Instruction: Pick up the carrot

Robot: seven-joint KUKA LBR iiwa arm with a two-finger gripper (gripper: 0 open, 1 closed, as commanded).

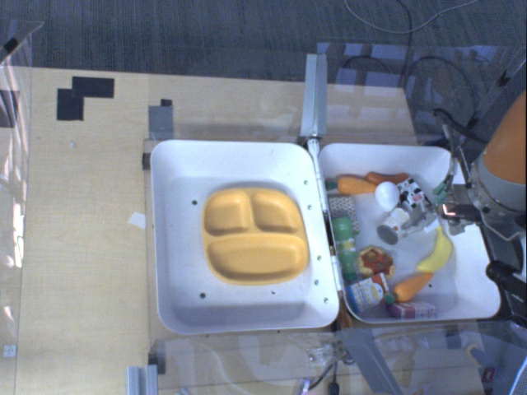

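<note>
Two white bins side by side on the worktop (82, 220): left bin (165, 220) with a yellow divided plate (255, 235), right bin (482, 290) crowded with small toy foods. Reaching in from the right, the arm (506, 159), with the gripper (424, 219) low over the middle of the right bin, beside a grey cup (394, 223) and just above the banana (438, 253). Cannot tell how far open the gripper is; nothing orange seen in it.

Looks like the approach step: no grasp made yet, carrot not lifted.

Lying near the front edge of the right bin, the carrot (412, 286), just below the banana's lower end and touching or nearly touching it, with a small bottle (412, 309) just in front. Long axis slanted, running from lower left to upper right in the view; thin end seemingly toward the lower left, though too small to be sure. Another orange piece (358, 185) at the back of the same bin, next to a white egg (385, 193), lying roughly left to right; possibly a second carrot, hard to say.

Next move, as a judgement: shift the gripper toward the bin's front, onto the carrot's middle, turn the wrist to close across the slanted axis, and come down clear of banana and bottle. Main risk: catching the banana instead.
</note>
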